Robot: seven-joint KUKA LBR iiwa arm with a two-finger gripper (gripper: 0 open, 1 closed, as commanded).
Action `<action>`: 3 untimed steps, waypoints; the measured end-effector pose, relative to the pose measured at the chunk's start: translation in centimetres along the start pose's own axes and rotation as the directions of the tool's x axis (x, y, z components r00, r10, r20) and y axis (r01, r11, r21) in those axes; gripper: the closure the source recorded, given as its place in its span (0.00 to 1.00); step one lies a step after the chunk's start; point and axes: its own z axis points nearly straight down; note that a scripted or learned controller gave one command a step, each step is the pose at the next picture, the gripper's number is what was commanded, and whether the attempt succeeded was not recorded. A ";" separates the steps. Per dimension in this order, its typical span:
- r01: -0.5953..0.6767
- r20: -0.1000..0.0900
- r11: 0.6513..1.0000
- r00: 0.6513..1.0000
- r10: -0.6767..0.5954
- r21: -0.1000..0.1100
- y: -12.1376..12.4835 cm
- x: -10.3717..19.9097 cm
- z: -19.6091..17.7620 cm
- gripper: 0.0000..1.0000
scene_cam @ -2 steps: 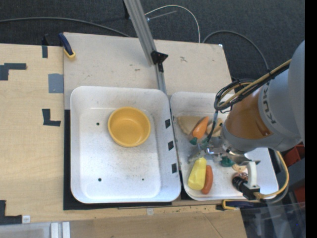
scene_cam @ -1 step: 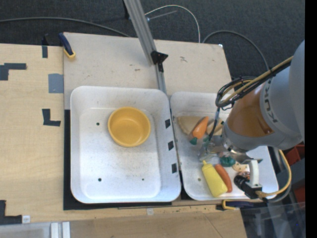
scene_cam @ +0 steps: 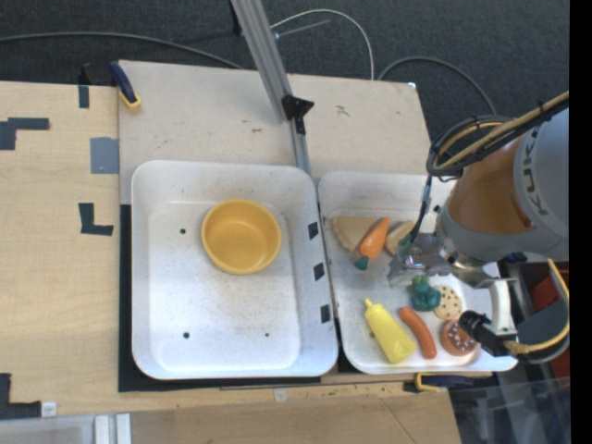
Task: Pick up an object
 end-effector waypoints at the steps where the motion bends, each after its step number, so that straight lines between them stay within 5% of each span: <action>1: 0.000 0.000 1.000 1.000 0.000 0.000 0.9 -0.5 -4.9 1.00; 2: 0.001 0.001 1.000 1.000 -0.001 -0.001 1.0 -0.5 -10.1 1.00; 3: 0.005 -0.002 1.000 1.000 -0.005 0.004 2.2 4.3 -10.2 1.00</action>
